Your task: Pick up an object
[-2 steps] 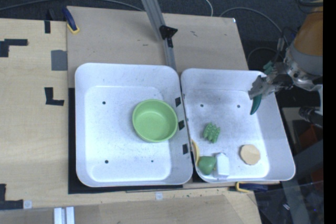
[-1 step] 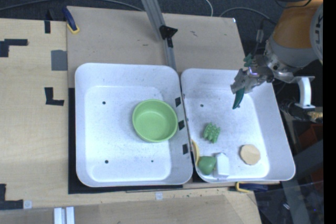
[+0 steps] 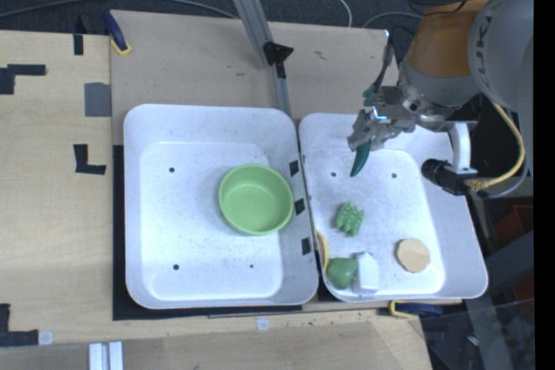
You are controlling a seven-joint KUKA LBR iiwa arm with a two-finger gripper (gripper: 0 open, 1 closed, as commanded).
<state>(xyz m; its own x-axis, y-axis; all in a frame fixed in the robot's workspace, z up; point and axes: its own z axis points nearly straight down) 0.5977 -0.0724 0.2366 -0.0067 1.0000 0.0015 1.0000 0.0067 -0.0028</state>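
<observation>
Jaws (image 3: 371, 137) are hanging over the upper part of the right bin (image 3: 451, 273), in the right half of the frame, and they are gripping a slim dark green object (image 3: 360, 159) that is pointing down and left from between the fingers, clear of the bin floor as far as the slant view is showing (its exact shape is too small to tell). The grey arm (image 3: 512, 30) with its orange band (image 3: 451, 22) is reaching in from the upper right. Lower in the same bin a small ridged green piece (image 3: 349, 218) is lying near the middle, a round tan disc (image 3: 414, 255) is sitting toward the lower right, and a green rounded object (image 3: 342, 271) is resting at the lower left corner, touching a small white block (image 3: 366, 270) just beside it. In the left bin (image 3: 147, 186), a light green bowl (image 3: 256, 199) is sitting upright, toward its right side. Both bins are lying side by side on the wooden counter (image 3: 52, 186).
</observation>
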